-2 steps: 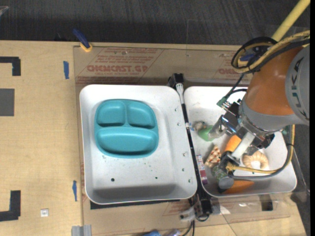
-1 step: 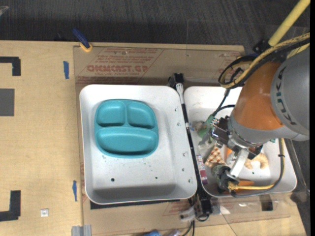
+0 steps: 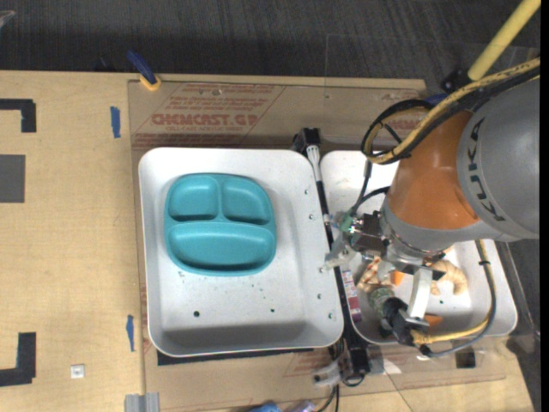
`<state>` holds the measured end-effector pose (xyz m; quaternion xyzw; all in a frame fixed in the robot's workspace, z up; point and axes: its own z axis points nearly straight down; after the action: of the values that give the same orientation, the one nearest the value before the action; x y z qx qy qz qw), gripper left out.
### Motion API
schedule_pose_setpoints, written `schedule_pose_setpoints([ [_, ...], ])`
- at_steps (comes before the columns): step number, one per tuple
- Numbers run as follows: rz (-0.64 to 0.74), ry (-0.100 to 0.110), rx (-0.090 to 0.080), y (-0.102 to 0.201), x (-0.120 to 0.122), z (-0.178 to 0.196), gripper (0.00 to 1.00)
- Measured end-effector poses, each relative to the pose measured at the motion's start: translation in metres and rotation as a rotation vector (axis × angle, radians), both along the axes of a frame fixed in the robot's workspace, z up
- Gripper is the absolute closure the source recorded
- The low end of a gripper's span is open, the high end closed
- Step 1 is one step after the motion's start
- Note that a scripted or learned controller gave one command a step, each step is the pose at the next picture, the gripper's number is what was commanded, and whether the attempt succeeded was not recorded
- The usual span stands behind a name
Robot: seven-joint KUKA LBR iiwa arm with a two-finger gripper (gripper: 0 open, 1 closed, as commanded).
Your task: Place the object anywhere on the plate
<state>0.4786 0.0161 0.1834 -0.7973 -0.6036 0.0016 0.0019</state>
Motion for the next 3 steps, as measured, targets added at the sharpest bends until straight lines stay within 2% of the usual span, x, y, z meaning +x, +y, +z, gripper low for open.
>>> schedule_pose_setpoints([
  [1, 0.225, -0.001, 0.001, 0.031, 0.0, 0.0, 0.0],
  [2, 0.223, -0.002, 0.0, 0.031, 0.001, 0.009, 1.0],
  [3, 0.001, -0.005, -0.002, 0.031, 0.091, 0.002, 1.0],
])
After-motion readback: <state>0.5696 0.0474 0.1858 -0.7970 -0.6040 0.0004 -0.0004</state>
